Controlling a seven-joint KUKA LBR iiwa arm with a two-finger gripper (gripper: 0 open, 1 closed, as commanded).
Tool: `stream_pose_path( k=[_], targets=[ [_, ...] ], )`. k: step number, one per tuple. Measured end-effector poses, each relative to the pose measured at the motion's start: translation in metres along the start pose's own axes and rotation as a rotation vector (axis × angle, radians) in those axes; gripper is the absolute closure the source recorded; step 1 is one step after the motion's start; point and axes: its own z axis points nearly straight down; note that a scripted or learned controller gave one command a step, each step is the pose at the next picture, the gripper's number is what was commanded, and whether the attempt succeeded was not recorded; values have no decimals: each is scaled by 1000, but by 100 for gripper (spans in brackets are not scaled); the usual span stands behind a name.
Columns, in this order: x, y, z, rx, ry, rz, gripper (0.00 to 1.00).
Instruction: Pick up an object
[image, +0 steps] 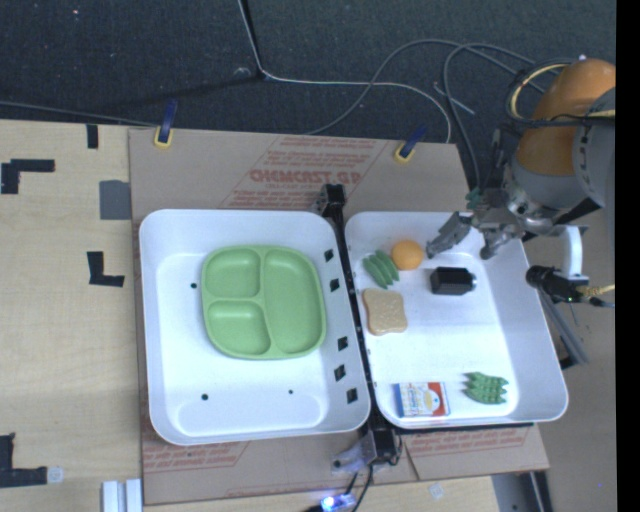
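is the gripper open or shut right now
Open. The gripper hangs over the right bin's far edge with its two fingers spread apart, nothing between them; the black block lies just below.

Wooden bench (60, 330), cardboard sheet (300, 170) (clamped), two white bins (160, 300) side by side

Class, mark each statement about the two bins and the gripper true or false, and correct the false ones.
1. The green divided plate lies in the left bin. True.
2. The orange ball sits on the plate. False: it lies in the right bin, beside a green item.
3. The gripper holds the black block. False: it hovers above it, open.
4. The bread slice lies in the right bin. True.
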Motion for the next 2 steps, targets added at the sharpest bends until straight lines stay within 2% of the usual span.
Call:
stream_pose_path(
  k=[1,2],
  targets=[
    [0,3,-9,-14,-2,-3,0],
    [-1,3,54,-12,-3,-4,0]
  ],
)
